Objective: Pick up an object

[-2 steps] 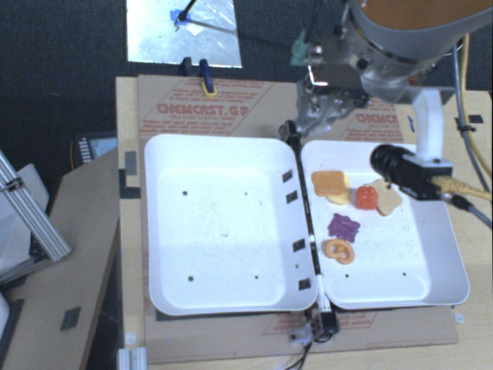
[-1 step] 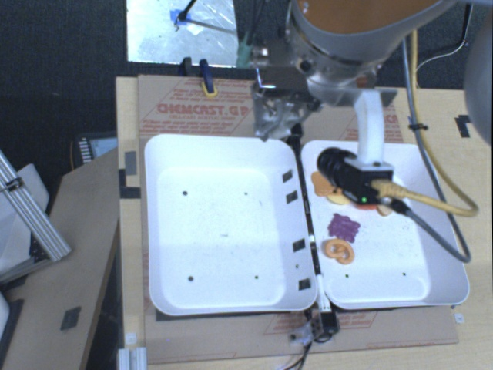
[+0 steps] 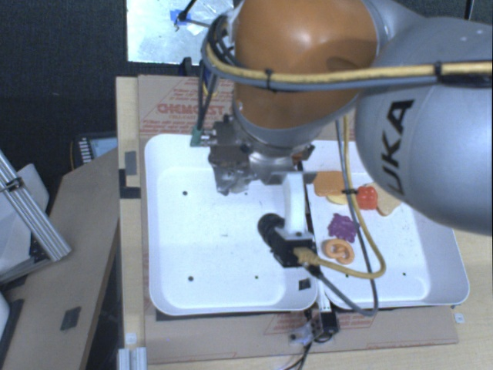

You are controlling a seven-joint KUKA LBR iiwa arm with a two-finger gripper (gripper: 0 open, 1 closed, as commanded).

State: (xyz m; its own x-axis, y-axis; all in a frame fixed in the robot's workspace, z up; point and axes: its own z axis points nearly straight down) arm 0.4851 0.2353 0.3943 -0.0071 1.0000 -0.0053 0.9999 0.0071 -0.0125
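Observation:
My gripper [image 3: 231,174] hangs over the far part of the left bin [image 3: 158,230], under the big orange wrist band of the arm [image 3: 300,45]. The small objects lie in the right bin [image 3: 451,284]: a flat orange piece [image 3: 329,183], a red piece [image 3: 367,197], a purple lumpy piece [image 3: 342,226] and an orange ring-shaped piece [image 3: 339,250]. All of them sit to the right of the gripper, and the arm hides the back of the right bin.
A white bracket [image 3: 294,203] and a black fitting [image 3: 276,236] with a yellow cable [image 3: 370,245] hang from the arm over the wall between the bins. Cardboard [image 3: 173,102] lies beneath the bins. A metal rail [image 3: 27,206] stands at the left.

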